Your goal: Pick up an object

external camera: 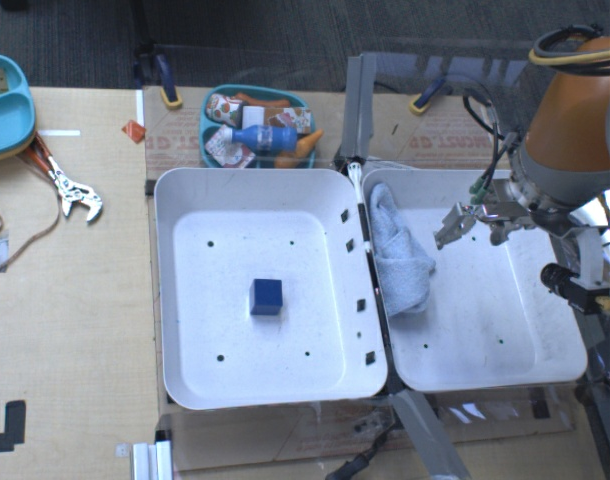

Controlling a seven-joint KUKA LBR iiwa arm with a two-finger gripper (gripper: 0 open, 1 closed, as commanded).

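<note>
A small blue cube (pixel 267 296), hard-edged and matte, sits flat near the middle of the left bin (pixel 185 368), apart from every wall. That bin is shallow white plastic with rounded corners and a few small dark holes in its floor. The right bin (pixel 505 363), of the same make, holds a soft, crumpled pale blue-grey cloth (pixel 397 258) bunched against its left wall. The gripper (pixel 455 230) hangs above the upper part of the right bin, just right of the cloth and not touching it; whether it is open or closed cannot be told, and nothing is seen held in it. The arm (pixel 575 118) above it is grey with a rounded orange band and loose cables. The surface (pixel 65 318) is pale wood-grain board. Behind the left bin stands a light blue tub (pixel 213 108) of mixed small items. At far left lie a metal wrench (pixel 75 196), a thin cord (pixel 30 238) and part of a blue tray (pixel 5 103). Dark carpet (pixel 285 18) lies beyond the surface.
</note>
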